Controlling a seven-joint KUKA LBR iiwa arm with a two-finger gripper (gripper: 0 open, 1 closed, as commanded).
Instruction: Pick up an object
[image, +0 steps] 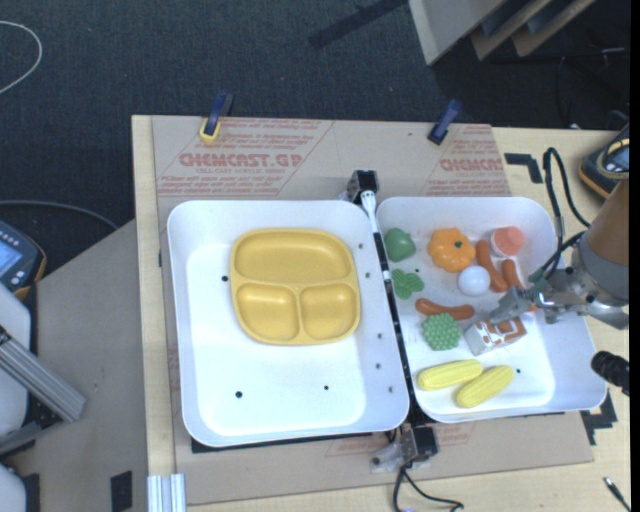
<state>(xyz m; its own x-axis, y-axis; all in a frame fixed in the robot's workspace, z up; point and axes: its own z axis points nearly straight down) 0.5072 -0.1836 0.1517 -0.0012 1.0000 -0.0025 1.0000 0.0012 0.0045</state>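
Gripper (518, 302) low over the right part of the right bin (560, 395), reaching in from the right; pincer state impossible to tell, its tip merging with a small grey-and-orange piece (497, 336) just on its near side. Candidate objects crowded to its left: white ball (473, 281), orange pumpkin (450, 250), brown sausage (445, 308), knobbly green piece (440, 332). Along the near edge, yellow banana (448, 375) and corn cob (485, 385), lying close together. Left bin (200, 330) occupied by a yellow divided plate (295, 283), well apart from the action. Judged step: settling on one item, nothing visibly pinched yet. For a clean pick: centre over a single piece, keep clear of neighbours, descend straight, close fully before lifting, then raise slowly and check for something actually held.
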